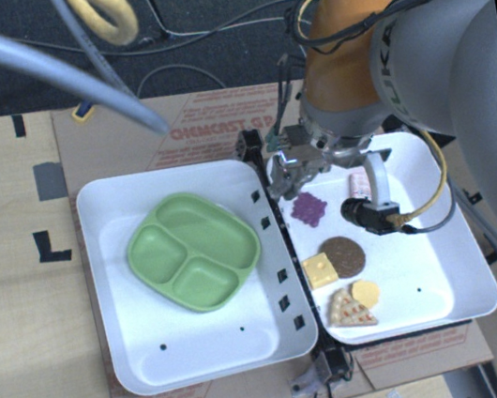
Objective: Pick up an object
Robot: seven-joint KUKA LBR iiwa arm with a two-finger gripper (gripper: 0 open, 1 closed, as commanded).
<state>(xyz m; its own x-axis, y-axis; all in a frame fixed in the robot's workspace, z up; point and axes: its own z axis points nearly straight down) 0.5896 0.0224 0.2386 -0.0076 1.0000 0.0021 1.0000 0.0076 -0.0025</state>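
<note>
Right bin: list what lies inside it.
The right bin holds a purple piece, brown disc, cheese square, pizza slice and yellow round. The gripper covers its upper corner.

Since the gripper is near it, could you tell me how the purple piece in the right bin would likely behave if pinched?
The purple piece looks small with a lumpy, ragged outline, so it is probably light and may shift under the gripper. It lies flat on the bin floor, so rolling seems unlikely. Its low profile could make a grip shallow.
</note>
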